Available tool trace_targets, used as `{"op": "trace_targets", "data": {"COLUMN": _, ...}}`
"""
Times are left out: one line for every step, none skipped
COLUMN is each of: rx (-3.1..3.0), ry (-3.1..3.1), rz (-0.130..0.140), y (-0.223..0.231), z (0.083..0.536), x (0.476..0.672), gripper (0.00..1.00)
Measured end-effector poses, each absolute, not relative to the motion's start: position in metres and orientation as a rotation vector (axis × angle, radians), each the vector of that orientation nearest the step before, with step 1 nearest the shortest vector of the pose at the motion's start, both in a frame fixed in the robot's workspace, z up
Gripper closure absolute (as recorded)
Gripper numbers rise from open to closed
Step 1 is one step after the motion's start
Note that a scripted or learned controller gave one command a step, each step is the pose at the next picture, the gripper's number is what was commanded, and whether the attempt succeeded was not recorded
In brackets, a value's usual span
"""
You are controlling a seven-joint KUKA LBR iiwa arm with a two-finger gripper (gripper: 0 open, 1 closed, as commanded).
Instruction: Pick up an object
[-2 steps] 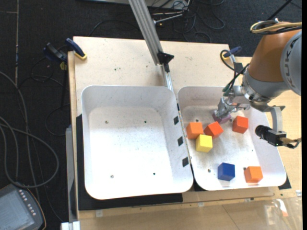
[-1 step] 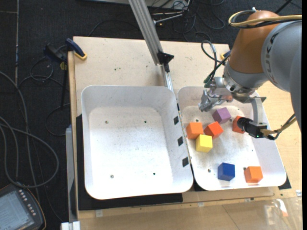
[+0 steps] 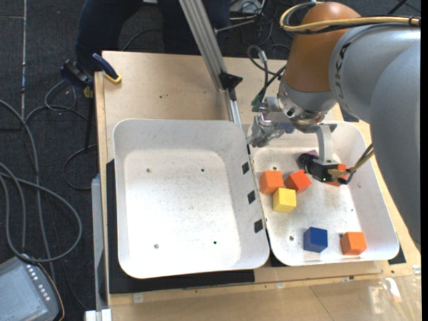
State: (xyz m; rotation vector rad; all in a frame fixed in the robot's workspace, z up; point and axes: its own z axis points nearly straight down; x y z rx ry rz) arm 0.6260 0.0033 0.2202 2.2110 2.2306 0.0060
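The gripper (image 3: 262, 134) hangs at the upper left corner of the right bin (image 3: 364, 202), centre-right of frame; whether it is spread or closed cannot be told. Below it cluster an orange cube (image 3: 271, 181), a second orange cube (image 3: 298, 180) and a yellow cube (image 3: 284, 200). A blue cube (image 3: 315, 239) and a third orange cube (image 3: 353, 243) lie near the bin's lower edge.

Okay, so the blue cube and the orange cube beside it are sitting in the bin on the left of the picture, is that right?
Not quite: it is the other bin. The camera view shows the blue cube and the orange cube beside it sitting in the bin on the right of the picture.
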Motion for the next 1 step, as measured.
{"op": "trace_targets", "data": {"rx": 2.212, "ry": 2.230, "rz": 0.006, "y": 0.0624, "z": 0.2234, "x": 0.6431, "gripper": 1.00}}
